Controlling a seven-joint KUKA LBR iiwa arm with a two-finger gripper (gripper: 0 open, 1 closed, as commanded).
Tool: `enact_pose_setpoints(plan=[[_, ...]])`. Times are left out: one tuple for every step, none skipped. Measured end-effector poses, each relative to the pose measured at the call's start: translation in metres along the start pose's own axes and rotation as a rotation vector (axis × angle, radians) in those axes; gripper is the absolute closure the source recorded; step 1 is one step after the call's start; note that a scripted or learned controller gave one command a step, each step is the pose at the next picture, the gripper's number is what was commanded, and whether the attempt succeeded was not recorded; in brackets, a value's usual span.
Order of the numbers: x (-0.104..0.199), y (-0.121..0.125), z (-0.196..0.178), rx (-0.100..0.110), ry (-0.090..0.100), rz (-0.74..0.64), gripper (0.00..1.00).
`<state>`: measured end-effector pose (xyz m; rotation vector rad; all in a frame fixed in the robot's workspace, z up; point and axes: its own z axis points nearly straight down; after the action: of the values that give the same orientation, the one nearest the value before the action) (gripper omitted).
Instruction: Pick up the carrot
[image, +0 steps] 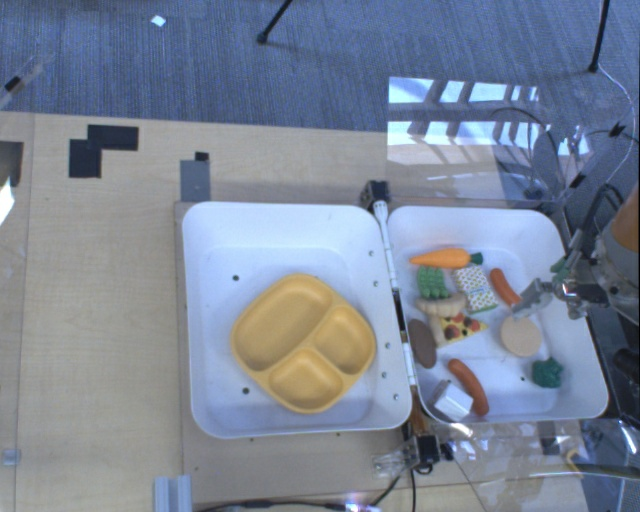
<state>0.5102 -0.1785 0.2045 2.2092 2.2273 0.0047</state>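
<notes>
The carrot (443, 258), orange with a green stub at its right end, lies on its side near the back of the right bin (520, 225). My gripper (550, 293) hangs over the right side of that bin. It is well to the right of the carrot and a little nearer the front, apart from it. It is just above a round beige disc (521, 337) and beside a small orange sausage (503, 287). Nothing of the carrot is in its grasp.
Crowded below the carrot are a green vegetable (432, 283), a patterned block (478, 288), a pizza slice (458, 328) and a brown piece (423, 345). A red sausage (468, 385), a white block (453, 404) and a green piece (547, 373) lie at the front. The left bin (210, 300) holds a yellow divided plate (303, 343).
</notes>
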Motion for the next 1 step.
enact_pose_setpoints(plan=[[0.0395,0.0802,0.0753,0.003,0.003,0.152,0.0]])
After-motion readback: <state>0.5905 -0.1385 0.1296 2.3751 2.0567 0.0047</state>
